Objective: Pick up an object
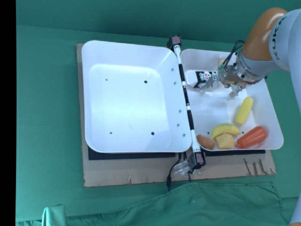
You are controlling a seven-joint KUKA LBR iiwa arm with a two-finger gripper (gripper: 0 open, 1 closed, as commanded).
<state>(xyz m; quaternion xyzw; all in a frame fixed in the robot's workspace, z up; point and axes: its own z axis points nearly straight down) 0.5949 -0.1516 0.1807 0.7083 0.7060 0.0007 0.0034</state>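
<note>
Green bench: over the right bin (270,109), the hand (218,84) spreads wide, holding nothing.

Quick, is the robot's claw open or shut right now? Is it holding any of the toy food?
Gripper: low over the right bin; whether it is open, shut or holding anything cannot be told from this view.

We see the arm (275,29) cut off by the right edge of the view. Its wrist hides most of a pale object (221,61) at the far side of the right bin (275,126). The print on the small card (203,76) is too small to read.
</note>
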